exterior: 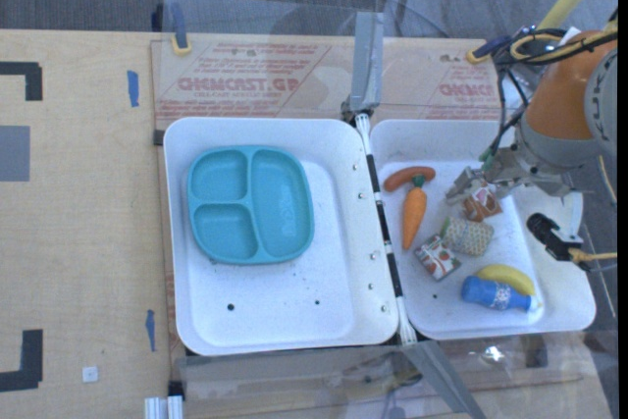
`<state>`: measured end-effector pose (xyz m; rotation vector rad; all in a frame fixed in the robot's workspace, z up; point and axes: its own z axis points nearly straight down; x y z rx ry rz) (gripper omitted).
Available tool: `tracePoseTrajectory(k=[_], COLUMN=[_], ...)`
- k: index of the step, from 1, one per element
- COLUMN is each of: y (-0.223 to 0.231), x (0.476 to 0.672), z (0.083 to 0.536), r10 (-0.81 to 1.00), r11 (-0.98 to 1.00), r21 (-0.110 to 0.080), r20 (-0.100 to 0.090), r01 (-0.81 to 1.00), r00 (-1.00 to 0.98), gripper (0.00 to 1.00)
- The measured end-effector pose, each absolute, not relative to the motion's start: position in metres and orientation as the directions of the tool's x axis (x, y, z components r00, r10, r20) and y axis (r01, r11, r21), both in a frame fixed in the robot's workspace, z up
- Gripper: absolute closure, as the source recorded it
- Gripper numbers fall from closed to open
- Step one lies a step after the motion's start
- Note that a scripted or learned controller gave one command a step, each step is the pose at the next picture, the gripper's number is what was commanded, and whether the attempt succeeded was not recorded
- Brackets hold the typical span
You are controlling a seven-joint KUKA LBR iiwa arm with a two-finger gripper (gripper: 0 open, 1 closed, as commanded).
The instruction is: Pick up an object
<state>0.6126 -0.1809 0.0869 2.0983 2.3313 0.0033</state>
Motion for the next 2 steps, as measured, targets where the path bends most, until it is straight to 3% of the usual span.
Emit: tracePoseTrajectory(k=[1,2], y=[-0.182,-0.141], x=[0.614,0.668], z=[0.098,0.215], r10=[0.995,0.999], r11=[0.103,0.037], r21=[0.009,0.003], r20=[-0.003,-0.002], r01=[0.995,0.999], r00=[-0.103,-0.037], gripper=[1.00,1.00])
